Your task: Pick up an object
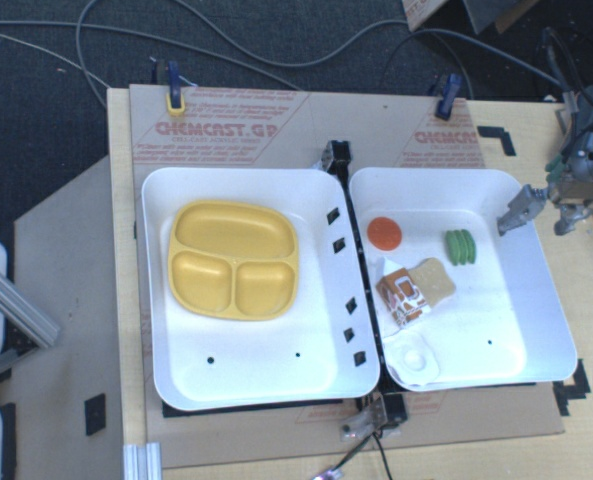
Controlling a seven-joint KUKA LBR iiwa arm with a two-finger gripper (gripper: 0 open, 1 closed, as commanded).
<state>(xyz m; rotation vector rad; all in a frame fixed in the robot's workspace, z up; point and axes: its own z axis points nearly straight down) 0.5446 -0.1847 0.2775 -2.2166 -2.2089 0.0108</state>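
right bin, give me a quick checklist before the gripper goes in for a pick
1. Objects available in the right bin: ok, an orange disc, a green ridged piece, a tan slice and a brown and white packet.
2. Gripper free of any object: ok, nothing between its fingers.
3. Gripper over a target: not ok, it hangs at the bin's far right rim.
4. Green ridged piece stands apart from the others: ok.
5. Tan slice and packet separated: not ok, they touch or overlap.
6. Yellow divided tray out of the way: ok, it lies in the left bin.
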